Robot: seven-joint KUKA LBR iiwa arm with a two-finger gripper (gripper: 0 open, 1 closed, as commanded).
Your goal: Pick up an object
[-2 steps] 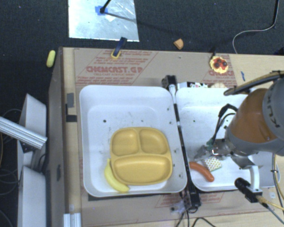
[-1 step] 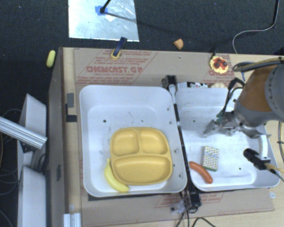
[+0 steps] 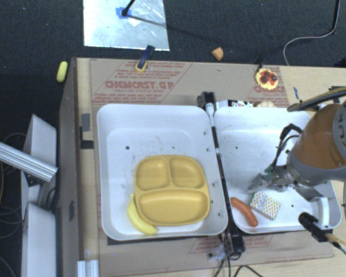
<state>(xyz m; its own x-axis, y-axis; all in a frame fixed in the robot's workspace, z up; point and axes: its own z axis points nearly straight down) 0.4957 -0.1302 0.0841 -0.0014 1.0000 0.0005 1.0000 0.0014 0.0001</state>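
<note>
The gripper [image 3: 275, 180] is hovering in the right bin [image 3: 242, 133], fingers' state indiscernible. The sausage [image 3: 244, 211] is lying just below-left, long axis running diagonally, beside a small box [image 3: 265, 205].

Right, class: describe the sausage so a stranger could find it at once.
Start at the right bin, the one the arm reaches into. Look along its near edge, by the divider between the bins. The sausage lies there beside a pale speckled block; it is the orange-red, rod-shaped one.
</note>
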